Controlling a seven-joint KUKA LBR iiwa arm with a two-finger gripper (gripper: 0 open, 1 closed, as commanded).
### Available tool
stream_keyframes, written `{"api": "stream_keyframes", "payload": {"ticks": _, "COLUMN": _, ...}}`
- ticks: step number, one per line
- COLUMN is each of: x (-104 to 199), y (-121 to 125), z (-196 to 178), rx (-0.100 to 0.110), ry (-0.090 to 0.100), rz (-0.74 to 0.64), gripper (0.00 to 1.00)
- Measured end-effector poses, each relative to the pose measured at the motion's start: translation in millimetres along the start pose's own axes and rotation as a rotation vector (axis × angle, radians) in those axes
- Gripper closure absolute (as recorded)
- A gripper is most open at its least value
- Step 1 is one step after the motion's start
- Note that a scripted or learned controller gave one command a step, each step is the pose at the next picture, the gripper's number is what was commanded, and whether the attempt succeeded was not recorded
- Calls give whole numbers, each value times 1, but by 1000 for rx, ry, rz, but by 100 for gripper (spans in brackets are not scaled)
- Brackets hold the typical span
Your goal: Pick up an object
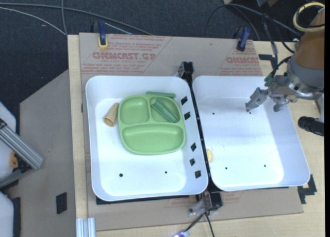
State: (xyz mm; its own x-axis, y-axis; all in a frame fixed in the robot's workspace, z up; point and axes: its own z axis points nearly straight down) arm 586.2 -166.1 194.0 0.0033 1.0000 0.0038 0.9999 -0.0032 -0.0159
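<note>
Looking for something we can grab: our gripper (266, 103) hangs over the right bin (289, 148), fingers spread, holding nothing.
We think the green tray (152, 137) in the left bin (98, 127) is light, stiff and slippery, so pinch its rim; the little cone (110, 114) beside it looks easier.

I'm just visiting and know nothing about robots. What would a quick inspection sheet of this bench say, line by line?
Surface: a brown board bearing two shallow white bins, the left bin and the right bin, side by side.
Job's things: a green divided plate in the left bin, a green pod-like piece lying in its upper right compartment, and a tan cone beside the plate's left edge.
Clutter: a small yellow bit at the right bin's left wall.
Grippers: the gripper hangs over the right bin's upper right part, with nothing between its fingers.
Cables: thin cables run across the dark floor behind the board.
Surroundings: two blue clamps on the board's far edge.
</note>
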Motion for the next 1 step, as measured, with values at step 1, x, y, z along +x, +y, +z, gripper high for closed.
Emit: {"api": "stream_keyframes", "payload": {"ticks": 1, "x": 1, "y": 3, "z": -9, "rx": -15, "ry": -3, "rz": -4, "gripper": 0}}
